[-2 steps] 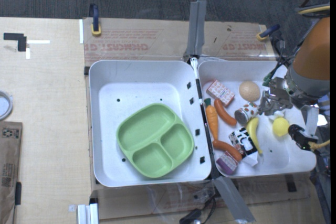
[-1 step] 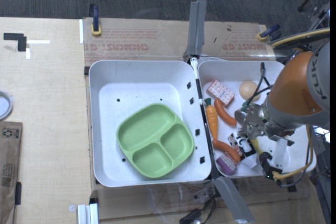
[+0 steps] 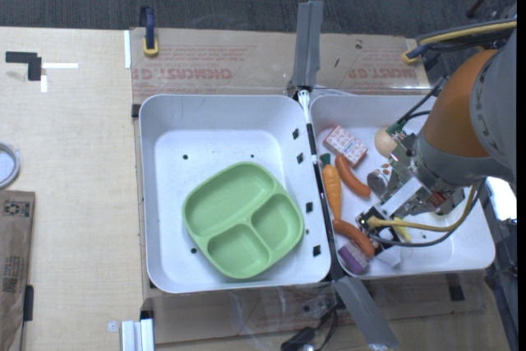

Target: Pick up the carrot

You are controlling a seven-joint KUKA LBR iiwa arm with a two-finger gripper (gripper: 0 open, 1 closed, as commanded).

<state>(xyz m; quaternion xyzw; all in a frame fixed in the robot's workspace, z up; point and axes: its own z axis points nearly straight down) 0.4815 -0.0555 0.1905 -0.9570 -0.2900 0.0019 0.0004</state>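
Note:
The carrot [image 3: 332, 193] is orange with a small green top. It lies lengthwise against the left wall of the right bin [image 3: 460, 255], its top pointing to the far side. My gripper [image 3: 391, 191] hangs low over the middle of that bin, to the right of the carrot and apart from it. The grey wrist with its orange band covers the bin's right half. Nothing shows between the gripper and the carrot except a short stretch of bin floor.
A red-orange sausage [image 3: 352, 177] lies just right of the carrot. A pink box [image 3: 345, 144] and a pale round item [image 3: 385, 141] sit at the far side. Another red piece [image 3: 353, 235] and a purple item [image 3: 353, 260] lie at the near corner. A green divided plate [image 3: 242, 219] is in the left bin [image 3: 164, 177].

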